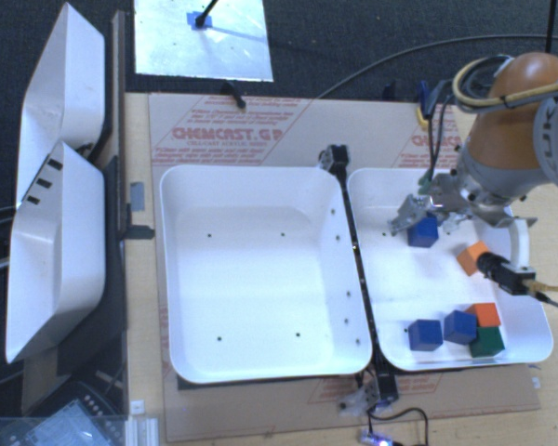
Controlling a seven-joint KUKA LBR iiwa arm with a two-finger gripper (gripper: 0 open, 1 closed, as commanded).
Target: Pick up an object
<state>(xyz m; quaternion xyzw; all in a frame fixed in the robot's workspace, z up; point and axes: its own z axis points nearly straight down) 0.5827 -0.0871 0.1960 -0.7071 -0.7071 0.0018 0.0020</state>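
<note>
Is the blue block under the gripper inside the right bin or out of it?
Inside: the blue block sits within the right bin, near its back.

Off to my left there's a pair of spare white trays [56,193] leaning tilted at the bench's edge, one overlapping the other. Up top a shiny metal plate [200,26] lies flat on the dark floor mat [372,17], with a thin black rod touching down on a small blue spot on it. Under everything sits a clear sheet with red CHEMCAST lettering [228,134], and black cables [391,59] curve over the mat nearby.
</note>
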